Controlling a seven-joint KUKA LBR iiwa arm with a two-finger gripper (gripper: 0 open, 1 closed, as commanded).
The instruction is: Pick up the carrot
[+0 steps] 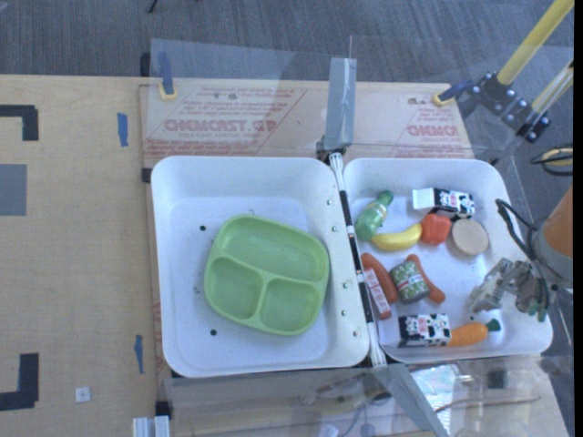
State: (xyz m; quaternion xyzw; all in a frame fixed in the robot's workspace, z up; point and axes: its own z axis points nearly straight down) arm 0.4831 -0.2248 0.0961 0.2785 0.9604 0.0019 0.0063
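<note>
The worktop [73,271] carries two white bins. The left bin [182,189] holds a green divided plate [266,274]. The right bin [510,198] holds toy food — a banana [397,238] among it. The hand [510,288] hangs over that bin's right side; how far open it is cannot be told. The carrot [471,333] lies just below it, near the front wall.

Grey carpeted floor [273,12] is seen beyond the bench. The wooden benchtop [73,244] is marked with black tape corners [23,121] and blue tape strips [122,128]. A printed cardboard sheet [228,121] is laid beneath the bins.
</note>
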